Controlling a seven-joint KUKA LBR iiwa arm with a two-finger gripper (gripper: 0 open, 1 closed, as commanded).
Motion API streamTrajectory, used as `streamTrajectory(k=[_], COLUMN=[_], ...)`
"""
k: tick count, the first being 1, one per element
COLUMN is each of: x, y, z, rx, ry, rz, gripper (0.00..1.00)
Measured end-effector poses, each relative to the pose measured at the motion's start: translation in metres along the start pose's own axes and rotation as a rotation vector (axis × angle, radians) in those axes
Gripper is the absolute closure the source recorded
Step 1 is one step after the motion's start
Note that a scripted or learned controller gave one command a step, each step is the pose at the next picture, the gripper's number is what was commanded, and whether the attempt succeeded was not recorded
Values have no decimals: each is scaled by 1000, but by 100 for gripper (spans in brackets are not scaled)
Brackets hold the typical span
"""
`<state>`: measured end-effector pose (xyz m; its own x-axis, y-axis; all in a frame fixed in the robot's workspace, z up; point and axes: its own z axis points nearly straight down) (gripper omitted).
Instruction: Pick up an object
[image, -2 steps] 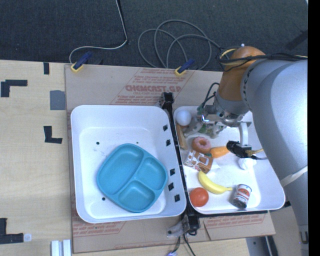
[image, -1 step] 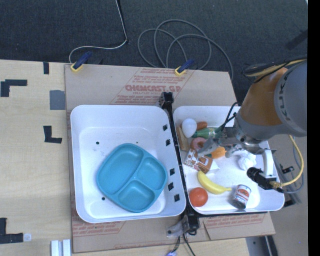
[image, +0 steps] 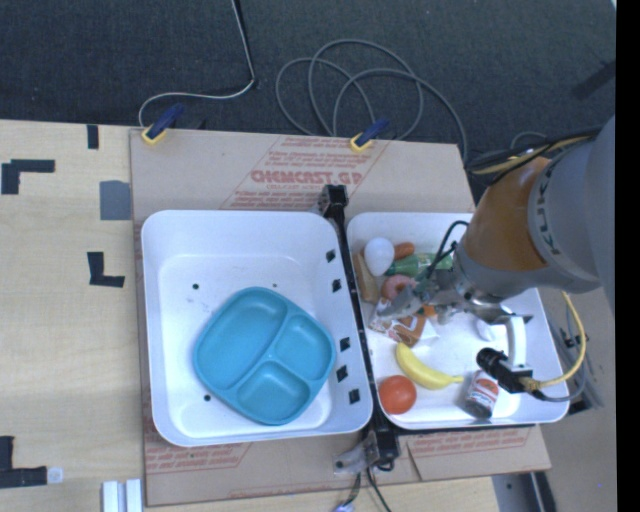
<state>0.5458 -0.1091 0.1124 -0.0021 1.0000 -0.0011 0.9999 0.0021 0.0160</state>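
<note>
Fingers state impossible to tell, arm reaching from right, wrist low over cluttered right bin

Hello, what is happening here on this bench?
A robot arm reaches from the right over the right bin, its wrist above a cluster of small items near the bin's upper left. A banana, a tomato and a can lie nearer the front. The left bin holds a blue tray. No item is visibly lifted yet.
</note>
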Motion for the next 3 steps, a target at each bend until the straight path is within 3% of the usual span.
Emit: streamTrajectory(k=[1, 2, 3], x=[3, 14, 11], y=[-10, -28, 25], z=[7, 19, 27], rx=[-13, -3, 13], ry=[4, 3, 0], rz=[-2, -2, 0], gripper=[0, 0, 0])
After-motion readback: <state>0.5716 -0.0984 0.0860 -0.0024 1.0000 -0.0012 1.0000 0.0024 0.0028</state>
